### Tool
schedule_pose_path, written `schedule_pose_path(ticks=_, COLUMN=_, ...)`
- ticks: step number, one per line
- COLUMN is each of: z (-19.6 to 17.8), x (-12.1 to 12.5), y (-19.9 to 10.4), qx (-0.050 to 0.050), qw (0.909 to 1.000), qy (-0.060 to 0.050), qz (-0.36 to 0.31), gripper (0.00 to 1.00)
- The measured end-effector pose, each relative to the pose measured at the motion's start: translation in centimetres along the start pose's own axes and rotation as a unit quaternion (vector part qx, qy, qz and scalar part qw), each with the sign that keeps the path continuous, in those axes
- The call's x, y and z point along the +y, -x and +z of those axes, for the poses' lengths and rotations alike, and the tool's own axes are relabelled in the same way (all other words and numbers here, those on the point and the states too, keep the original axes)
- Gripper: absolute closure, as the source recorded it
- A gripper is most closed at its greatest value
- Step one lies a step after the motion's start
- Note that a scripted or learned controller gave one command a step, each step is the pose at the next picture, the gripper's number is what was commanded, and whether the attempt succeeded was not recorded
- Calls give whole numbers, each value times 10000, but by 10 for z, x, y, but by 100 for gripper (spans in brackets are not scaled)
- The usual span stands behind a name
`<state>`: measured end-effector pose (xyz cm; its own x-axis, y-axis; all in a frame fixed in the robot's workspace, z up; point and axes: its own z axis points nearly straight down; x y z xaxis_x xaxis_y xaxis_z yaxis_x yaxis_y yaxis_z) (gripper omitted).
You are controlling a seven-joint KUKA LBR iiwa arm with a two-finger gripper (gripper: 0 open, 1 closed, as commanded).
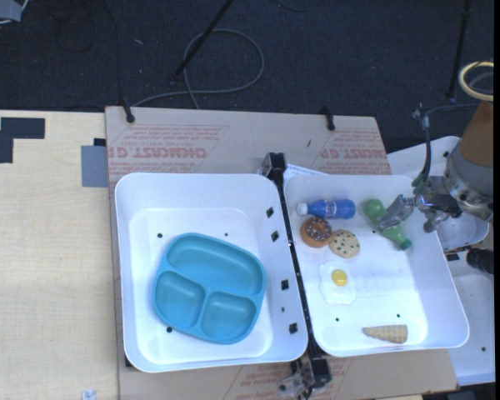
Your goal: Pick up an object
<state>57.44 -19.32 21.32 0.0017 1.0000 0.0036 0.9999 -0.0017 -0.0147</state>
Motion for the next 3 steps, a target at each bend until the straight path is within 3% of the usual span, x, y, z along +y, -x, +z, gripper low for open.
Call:
schedule_pose_path(ticks=1, z=-7, x=3, y=0, qx=-12, qw=10000, qy=60, qz=-9, gripper=0)
schedule_pose_path(ticks=3, z=102, x=3, y=-4, qx=-6, qw=10000, qy=34, qz=-7, gripper=0)
